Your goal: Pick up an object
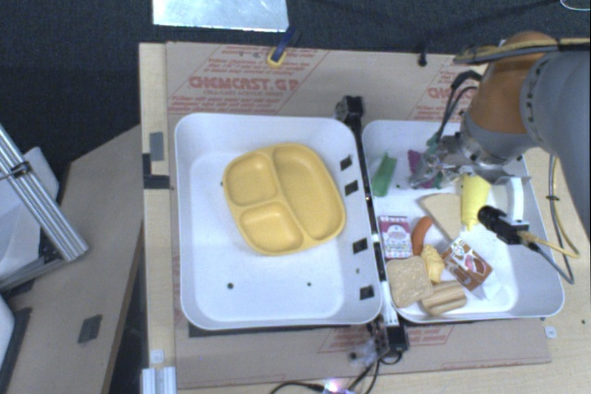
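Observation:
My gripper [441, 163] hangs low over the back of the right bin [540, 291], below the grey and orange wrist. A purple toy [420, 167] lies right at its left side, partly hidden by it. Just below the gripper lie a yellow banana [474, 197] and a pale cheese wedge [441, 213]. A green pod [382, 173] rests by the bin's left wall. Whether anything sits in the gripper is hidden.
Nearer the front of the right bin lie a pink carton [395, 237], an orange sausage [422, 233], a cracker [408, 281], a brown-and-white packet [467, 265] and a bun [443, 298]. The left bin [208, 281] holds a yellow divided plate [282, 197].

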Controlling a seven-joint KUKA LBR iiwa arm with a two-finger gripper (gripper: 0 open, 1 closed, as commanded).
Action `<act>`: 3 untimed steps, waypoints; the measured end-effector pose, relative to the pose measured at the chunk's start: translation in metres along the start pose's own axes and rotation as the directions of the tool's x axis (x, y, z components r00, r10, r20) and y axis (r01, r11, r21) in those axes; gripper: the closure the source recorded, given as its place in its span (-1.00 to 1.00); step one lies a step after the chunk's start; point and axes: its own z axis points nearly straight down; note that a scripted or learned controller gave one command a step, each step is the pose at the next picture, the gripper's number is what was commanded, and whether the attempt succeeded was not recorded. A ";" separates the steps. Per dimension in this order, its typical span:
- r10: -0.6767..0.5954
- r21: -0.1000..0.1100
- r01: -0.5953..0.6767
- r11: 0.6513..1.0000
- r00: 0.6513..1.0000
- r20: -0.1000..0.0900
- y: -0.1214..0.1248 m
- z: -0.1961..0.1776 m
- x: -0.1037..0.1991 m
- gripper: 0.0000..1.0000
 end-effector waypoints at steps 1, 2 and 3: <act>-0.003 -0.002 0.003 1.000 1.000 0.000 -0.003 -0.046 0.004 1.00; -0.003 -0.005 0.003 1.000 1.000 0.002 0.002 -0.109 -0.003 1.00; -0.004 -0.001 0.004 1.000 1.000 0.000 0.003 -0.130 -0.003 1.00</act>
